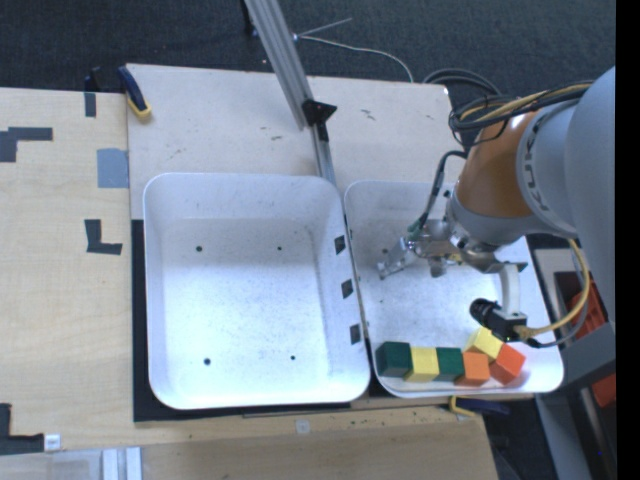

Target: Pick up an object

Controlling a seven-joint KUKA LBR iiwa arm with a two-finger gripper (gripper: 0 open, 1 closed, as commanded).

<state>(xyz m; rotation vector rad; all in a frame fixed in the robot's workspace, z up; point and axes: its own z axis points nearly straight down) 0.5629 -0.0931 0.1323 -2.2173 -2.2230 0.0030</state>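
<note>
Camera view shows us the arm [530,168] entering from the right edge, bent down over the right bin [375,203]; its gripper [392,264] hovers mid-bin, and we cannot tell how its jaws stand; along the bin's lower rim lie green [394,358], yellow [423,364] and orange [508,364] blocks, well apart from the gripper

The two shallow white bins [245,193] look like smooth moulded plastic with a faint sheen, their floors finely speckled with dark marks, and they sit on a pale wooden bench top [60,298] with a matt, lightly grained face. The row of small green, yellow and orange blocks [450,362] has flat, matt painted sides. The grey robot arm [575,163] looks smooth and satin, its orange band [490,178] slightly glossy, and the slanting silver rail [280,43] reads as brushed metal.
</note>
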